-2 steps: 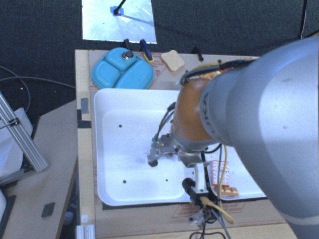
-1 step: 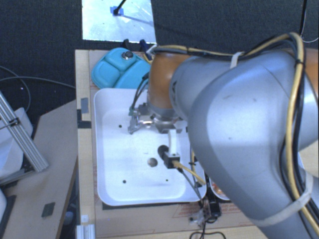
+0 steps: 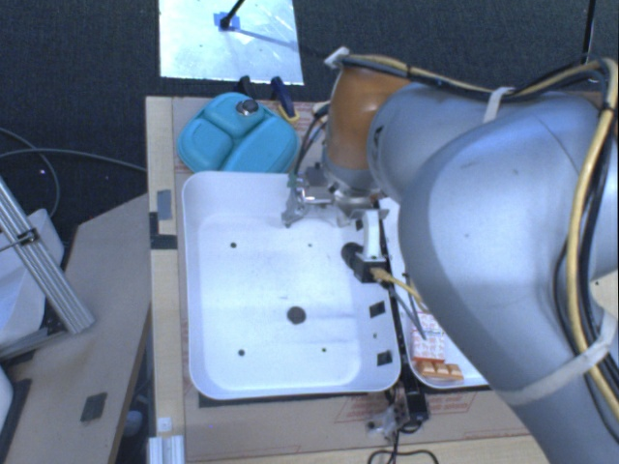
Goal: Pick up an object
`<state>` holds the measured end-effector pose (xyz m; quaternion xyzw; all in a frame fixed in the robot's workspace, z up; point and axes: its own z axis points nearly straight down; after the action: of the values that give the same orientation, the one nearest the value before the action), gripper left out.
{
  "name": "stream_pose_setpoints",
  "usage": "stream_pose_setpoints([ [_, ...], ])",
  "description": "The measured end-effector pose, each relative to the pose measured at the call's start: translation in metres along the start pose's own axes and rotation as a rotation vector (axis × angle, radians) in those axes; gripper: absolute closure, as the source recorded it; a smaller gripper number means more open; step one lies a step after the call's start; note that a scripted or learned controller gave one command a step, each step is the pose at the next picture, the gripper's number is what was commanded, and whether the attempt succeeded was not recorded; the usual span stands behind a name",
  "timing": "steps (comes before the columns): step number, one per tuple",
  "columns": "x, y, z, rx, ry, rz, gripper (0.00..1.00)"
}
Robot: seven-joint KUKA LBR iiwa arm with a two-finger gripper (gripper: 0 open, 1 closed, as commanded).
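I see the pincer (image 3: pixel 311 199) low over the shallow white plastic bin's (image 3: pixel 208 288) far rim — I cannot tell its state. The nearest candidate — a small dark round object (image 3: pixel 296 314) mid-bin — calls for a reach toward it, I judge.

Wooden bench (image 3: pixel 164 288), white bin (image 3: pixel 208 288) on it, blue lidded container (image 3: pixel 237 138) behind the bin

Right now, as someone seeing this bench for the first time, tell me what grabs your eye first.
The huge grey arm fills the right side, its orange band just above the wrist, hiding most of the right bin. Its gripper hangs over the far right corner of the left white bin, which has a small dark disc near its middle. Beyond that bin sits a bright blue lidded container.
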<state>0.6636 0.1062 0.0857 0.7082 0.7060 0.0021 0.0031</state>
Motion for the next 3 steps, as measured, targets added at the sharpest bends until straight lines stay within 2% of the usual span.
stream_pose_setpoints([
  [1, 0.004, -0.002, -0.01, 0.001, 0.001, -0.01, 1.0],
  [2, 0.013, -0.097, -0.048, 0.013, 0.003, -0.004, 1.0],
  [3, 0.012, -0.092, -0.057, 0.005, 0.003, -0.004, 1.0],
])
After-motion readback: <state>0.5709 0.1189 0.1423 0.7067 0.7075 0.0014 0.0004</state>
